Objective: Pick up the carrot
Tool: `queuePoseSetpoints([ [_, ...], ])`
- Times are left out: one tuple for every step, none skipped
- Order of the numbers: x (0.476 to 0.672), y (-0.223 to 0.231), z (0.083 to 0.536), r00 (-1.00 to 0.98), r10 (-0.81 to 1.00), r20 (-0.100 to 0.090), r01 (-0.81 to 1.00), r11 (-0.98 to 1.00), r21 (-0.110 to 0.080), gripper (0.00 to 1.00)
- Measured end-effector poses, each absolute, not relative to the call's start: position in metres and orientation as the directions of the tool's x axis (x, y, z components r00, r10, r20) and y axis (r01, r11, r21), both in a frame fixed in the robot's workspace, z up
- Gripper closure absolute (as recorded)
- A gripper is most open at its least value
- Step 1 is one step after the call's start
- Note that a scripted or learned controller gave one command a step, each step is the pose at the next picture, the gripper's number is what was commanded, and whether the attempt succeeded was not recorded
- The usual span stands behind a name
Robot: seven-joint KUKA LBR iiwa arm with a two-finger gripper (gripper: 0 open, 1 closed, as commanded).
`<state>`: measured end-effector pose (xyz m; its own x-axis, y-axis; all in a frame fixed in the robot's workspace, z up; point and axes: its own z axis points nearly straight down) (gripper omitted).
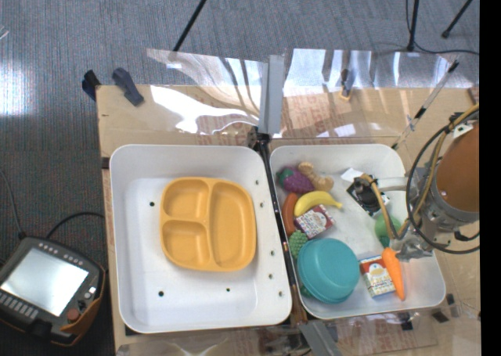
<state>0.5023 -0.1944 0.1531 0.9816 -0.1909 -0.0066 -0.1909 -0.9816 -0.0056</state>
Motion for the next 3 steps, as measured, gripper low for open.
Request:
queuePoseSetpoints([
  [0.486, -0.181, 0.101, 0.977, -0.214, -0.01, -0.214, -0.977, -0.007, 1.0],
  [0.497, -0.209, 0.105, 0.981, -0.194, -0.005, -0.194, -0.981, -0.004, 1.0],
  [0.485, -0.206, 0.099, 0.977, -0.212, -0.006, -0.212, -0.977, -0.007, 1.0],
])
